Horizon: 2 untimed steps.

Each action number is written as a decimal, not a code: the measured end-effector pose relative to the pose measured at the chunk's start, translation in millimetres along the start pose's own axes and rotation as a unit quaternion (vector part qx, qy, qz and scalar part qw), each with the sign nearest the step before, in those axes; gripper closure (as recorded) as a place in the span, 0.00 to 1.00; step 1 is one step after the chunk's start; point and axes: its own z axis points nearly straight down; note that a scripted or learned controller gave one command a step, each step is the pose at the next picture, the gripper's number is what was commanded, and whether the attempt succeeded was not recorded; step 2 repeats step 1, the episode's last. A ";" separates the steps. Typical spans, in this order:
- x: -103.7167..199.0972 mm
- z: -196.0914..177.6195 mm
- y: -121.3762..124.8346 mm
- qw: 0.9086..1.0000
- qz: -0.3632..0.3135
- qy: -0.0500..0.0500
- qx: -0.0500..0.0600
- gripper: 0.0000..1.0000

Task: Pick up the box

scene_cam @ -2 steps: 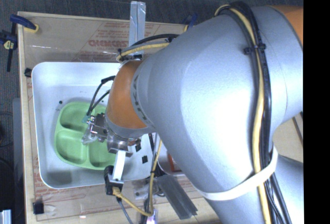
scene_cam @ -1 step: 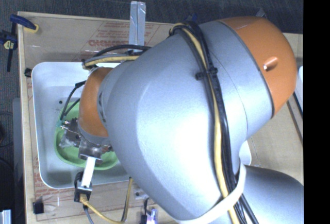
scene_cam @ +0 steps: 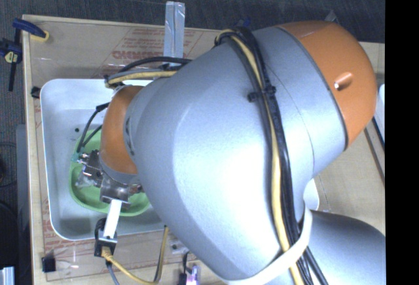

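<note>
My grey arm (scene_cam: 249, 146) reaches in from the right and covers most of the bench. Its wrist, with an orange band (scene_cam: 115, 136), points down into the left white bin (scene_cam: 49, 146). The gripper (scene_cam: 91, 173) sits low in that bin, right above a green round thing (scene_cam: 82, 190) that looks like a dish. The arm hides whatever lies under and to the right of the wrist. I cannot make out a box among the visible parts of the bin.
A white tag (scene_cam: 110, 219) hangs from the wrist over the bin's near wall. Blue clamps (scene_cam: 29, 28) grip the board's far left corner. A grey upright strip (scene_cam: 175, 28) stands behind the bin. Black and yellow cables (scene_cam: 141, 69) run along the arm.
</note>
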 end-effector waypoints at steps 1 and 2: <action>-90.9 -100.0 37.7 0.999 0.039 0.000 0.000 0.00; -90.9 -100.0 37.7 0.999 0.039 0.000 0.000 0.00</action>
